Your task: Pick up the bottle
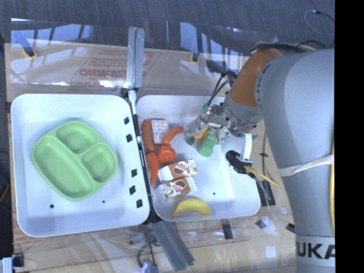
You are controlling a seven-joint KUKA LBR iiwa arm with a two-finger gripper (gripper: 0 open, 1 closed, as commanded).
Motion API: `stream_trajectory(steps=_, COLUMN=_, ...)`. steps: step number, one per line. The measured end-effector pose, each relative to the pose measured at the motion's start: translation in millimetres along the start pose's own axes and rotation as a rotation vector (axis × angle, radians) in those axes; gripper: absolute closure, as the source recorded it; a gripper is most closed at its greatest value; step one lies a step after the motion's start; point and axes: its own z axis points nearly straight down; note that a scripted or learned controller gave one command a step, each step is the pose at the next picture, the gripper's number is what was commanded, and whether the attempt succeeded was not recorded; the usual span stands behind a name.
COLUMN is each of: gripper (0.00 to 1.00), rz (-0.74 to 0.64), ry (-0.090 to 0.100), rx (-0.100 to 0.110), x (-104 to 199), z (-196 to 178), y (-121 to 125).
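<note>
The bottle (pixel 207 144) is small and green, and it lies in the right bin (pixel 227 195) near that bin's upper middle. A small orange piece (pixel 197 134) sits against its left side. My gripper (pixel 212 127) hangs directly over the bottle's upper end, reaching in from the right under the orange wrist band. The gripper body covers the top of the bottle, so contact between them is hidden.
Left of the bottle lie a sausage (pixel 147 134), a carrot (pixel 173 132), a tomato (pixel 166 153), two snack boxes (pixel 181 169) and a banana (pixel 191 207). A green divided plate (pixel 74 158) sits in the left bin (pixel 34 209). The arm's grey body fills the right side.
</note>
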Motion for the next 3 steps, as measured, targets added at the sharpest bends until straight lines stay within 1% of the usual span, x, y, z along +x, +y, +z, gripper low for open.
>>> stream_trajectory(steps=1, gripper=1.0, rz=-0.008, ry=0.001, rx=0.003, x=2, z=-11, y=0)
stream_trajectory(steps=2, gripper=1.0, rz=-0.162, ry=0.001, rx=0.002, x=-11, z=0, y=-57)
stream_trajectory(steps=3, gripper=1.0, rz=-0.325, ry=0.001, rx=0.002, x=-32, z=1, y=-93)
